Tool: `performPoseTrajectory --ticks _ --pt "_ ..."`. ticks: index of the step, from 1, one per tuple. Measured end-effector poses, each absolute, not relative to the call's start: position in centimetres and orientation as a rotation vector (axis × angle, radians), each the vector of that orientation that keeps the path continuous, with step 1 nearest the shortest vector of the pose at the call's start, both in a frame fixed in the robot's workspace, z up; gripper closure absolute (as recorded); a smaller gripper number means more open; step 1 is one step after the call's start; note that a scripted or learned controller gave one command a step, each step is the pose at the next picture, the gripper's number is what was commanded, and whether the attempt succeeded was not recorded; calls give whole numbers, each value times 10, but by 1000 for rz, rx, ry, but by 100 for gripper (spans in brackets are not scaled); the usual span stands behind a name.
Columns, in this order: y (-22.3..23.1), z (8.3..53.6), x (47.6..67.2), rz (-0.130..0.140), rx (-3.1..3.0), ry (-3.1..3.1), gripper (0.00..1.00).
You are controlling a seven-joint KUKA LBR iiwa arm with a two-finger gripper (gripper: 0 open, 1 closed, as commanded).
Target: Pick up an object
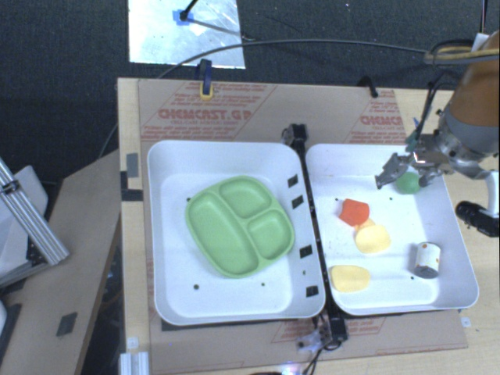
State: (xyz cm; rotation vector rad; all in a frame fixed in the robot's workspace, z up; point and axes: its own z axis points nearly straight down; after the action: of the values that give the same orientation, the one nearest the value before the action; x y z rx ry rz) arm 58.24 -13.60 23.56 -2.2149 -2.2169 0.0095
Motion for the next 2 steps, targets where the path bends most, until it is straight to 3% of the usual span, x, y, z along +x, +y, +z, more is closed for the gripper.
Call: performPoseTrajectory --ticks 1,2 --pt "-136 242 585 -1 -2219 -2225 0" --pt "-127 194 580 2 -2218 -2223 0"
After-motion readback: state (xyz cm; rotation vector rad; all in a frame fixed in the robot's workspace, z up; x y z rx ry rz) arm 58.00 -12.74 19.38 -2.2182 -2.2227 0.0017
